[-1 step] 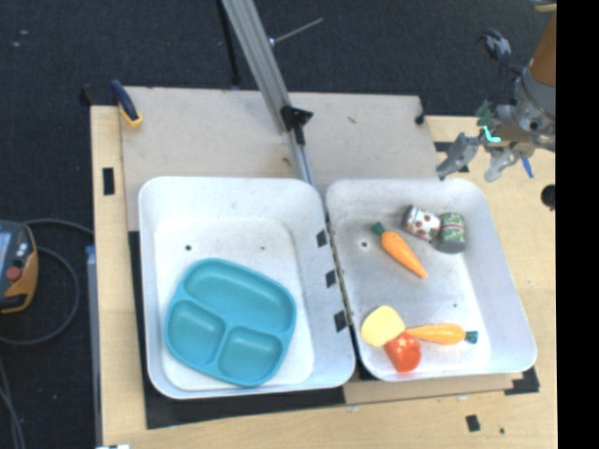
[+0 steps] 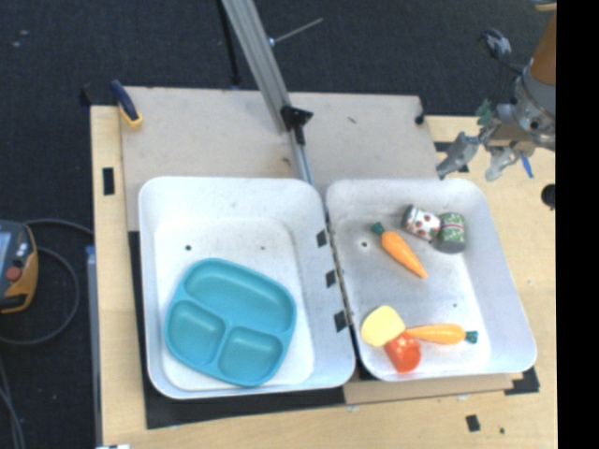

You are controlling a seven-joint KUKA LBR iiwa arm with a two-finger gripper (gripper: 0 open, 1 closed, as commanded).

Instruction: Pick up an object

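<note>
A blue plate [image 2: 230, 320] lay in the left bin [image 2: 159, 204]. In the right bin [image 2: 496, 279], a carrot [image 2: 403, 252] lay slantwise, its leafy end toward the upper left, its tip toward the lower right. The tool [image 2: 477, 157] hung above the bin's far right corner, fingers apart, holding nothing.

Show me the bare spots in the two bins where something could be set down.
Right bin: bare floor between the upper carrot and the lower carrot, and by its left wall. Crowded at the near edge, around the yellow piece and red piece. Left bin: a bare strip beyond the blue divided plate.
</note>
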